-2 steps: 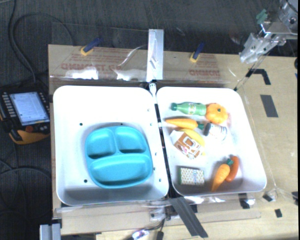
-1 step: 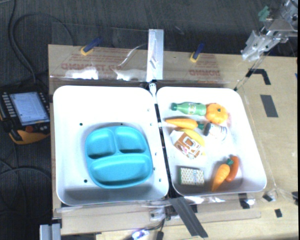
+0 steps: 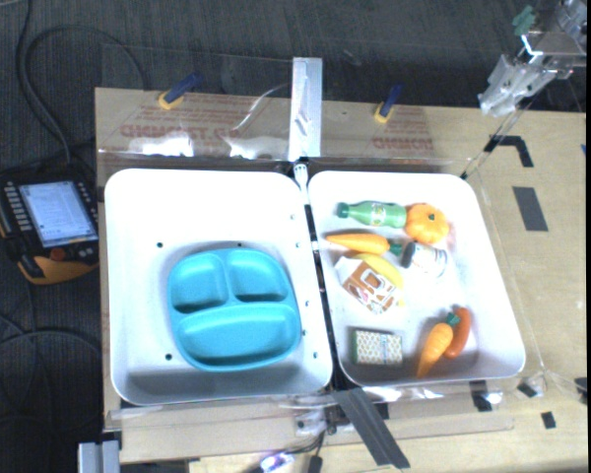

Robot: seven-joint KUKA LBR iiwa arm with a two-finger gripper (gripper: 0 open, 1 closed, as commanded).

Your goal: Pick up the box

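A small flat box (image 3: 378, 346) with a speckled green and tan top lies near the front of the right bin (image 3: 492, 264). A white and orange carton (image 3: 367, 286) lies tilted in the middle of that bin, just behind the box. My gripper (image 3: 500, 89) hangs at the top right, beyond the back right corner of the right bin and far from both. Nothing shows in its grasp.
The right bin also holds a green bottle (image 3: 372, 212), an orange fruit (image 3: 426, 224), a banana (image 3: 360, 243), a carrot (image 3: 435, 345) and a reddish vegetable (image 3: 460, 328). A blue divided tray (image 3: 234, 306) sits in the left bin (image 3: 138, 215). A teach pendant (image 3: 44, 220) lies left of the bench.
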